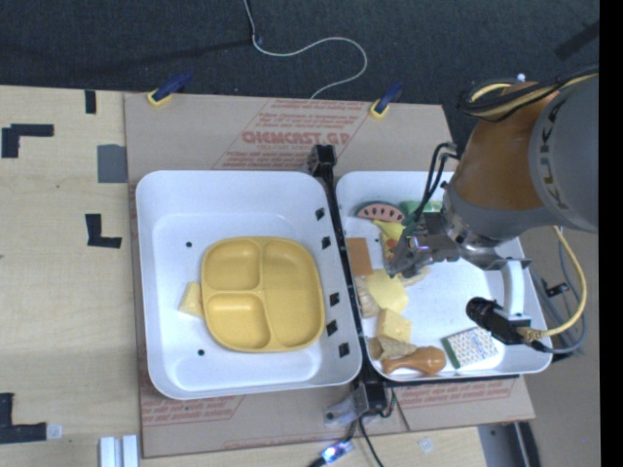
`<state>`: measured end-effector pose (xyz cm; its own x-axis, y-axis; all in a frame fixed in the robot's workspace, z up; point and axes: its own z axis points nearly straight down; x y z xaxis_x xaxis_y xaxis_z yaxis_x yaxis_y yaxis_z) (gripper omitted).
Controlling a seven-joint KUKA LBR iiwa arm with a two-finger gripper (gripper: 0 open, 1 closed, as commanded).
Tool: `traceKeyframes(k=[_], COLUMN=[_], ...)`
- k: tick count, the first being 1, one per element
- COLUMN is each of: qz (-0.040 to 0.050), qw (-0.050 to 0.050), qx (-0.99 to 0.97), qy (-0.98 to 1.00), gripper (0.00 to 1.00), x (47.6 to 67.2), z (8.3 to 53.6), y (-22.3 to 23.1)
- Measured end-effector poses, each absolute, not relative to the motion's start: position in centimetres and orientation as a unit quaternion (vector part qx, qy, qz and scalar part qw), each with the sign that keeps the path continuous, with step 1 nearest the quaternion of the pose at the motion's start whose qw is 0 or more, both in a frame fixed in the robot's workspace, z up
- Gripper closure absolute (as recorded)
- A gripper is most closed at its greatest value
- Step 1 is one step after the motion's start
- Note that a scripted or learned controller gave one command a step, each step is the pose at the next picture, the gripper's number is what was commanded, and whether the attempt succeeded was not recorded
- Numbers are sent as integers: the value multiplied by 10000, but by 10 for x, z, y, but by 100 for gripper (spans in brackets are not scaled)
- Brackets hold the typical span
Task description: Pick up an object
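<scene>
The right bin (pixel 450 296) holds several toy foods along its left side. A watermelon slice (pixel 381 211) lies at the back, a brown block (pixel 358 256) beside the divider, and yellow cheese-like pieces (pixel 388 293) in the middle. A tan drumstick (pixel 418 361) and a green-and-white packet (pixel 471 348) sit near the front. My gripper (pixel 408 252) hangs low over the pile, just right of the brown block and above the yellow pieces. It hides whatever lies directly beneath it.
In the left bin (pixel 158 198) sits a yellow divided plate (pixel 263 293) with a small yellow wedge (pixel 190 300) at its left edge. The grey and orange arm (pixel 506 178) covers the right bin's back right. A black cable plug (pixel 492 319) hangs over its right side.
</scene>
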<state>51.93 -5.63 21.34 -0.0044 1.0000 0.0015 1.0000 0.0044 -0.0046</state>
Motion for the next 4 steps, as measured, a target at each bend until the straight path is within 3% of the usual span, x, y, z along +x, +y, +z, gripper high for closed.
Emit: traceKeyframes(k=[1, 2, 4], qz=[12, 3, 22], qw=[23, 10, 16], qx=[-7050, -7055, -7068], qy=[-7092, -7087, -7075], gripper=[100, 100, 100], x=[495, 499, 485], z=[212, 227, 213], y=[-1, 25, 18])
